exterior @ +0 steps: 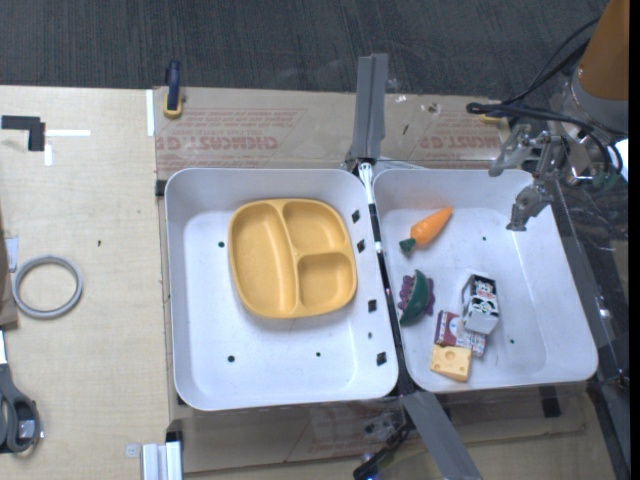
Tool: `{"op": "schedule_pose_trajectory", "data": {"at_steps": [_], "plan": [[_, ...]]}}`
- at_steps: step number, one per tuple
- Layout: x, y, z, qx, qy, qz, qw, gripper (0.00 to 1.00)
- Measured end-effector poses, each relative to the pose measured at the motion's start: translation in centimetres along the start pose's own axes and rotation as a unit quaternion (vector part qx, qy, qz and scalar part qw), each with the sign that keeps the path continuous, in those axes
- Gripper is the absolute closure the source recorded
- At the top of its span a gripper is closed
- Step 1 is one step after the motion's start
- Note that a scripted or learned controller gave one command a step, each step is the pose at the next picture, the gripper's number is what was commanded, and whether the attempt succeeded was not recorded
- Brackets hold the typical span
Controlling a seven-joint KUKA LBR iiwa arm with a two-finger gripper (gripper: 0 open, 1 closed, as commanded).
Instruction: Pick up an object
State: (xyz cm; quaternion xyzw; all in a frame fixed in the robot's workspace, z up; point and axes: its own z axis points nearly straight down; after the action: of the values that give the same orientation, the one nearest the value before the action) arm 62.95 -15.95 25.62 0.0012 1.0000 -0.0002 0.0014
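The right bin holds an orange toy carrot near its back left. A green and purple toy lies by its left wall. A small white and black box, a red packet and a yellow cheese wedge cluster near the front. My gripper hangs above the bin's back right corner, open, with nothing between its fingers. It is well right of and behind the carrot.
In the left bin lies a yellow divided plate. On the wooden bench to the left sit a grey tape ring and scissors. Cardboard lies behind the bins. Cables trail at the right.
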Motion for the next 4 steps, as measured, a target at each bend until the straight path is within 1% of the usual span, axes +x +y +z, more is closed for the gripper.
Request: {"op": "schedule_pose_trajectory", "data": {"at_steps": [1,2,3,4], "plan": [[-0.6,-0.5,-2.4,0.001,-0.001,-0.024,0.9997,0.00],[-2.1,1.6,8.5,0.000,0.000,0.036,0.9993,0.00],[-2.5,5.2,16.3,0.000,0.000,0.119,0.9929,0.00],[-2.7,5.2,15.2,0.001,-0.003,0.117,0.9931,1.00]]}}
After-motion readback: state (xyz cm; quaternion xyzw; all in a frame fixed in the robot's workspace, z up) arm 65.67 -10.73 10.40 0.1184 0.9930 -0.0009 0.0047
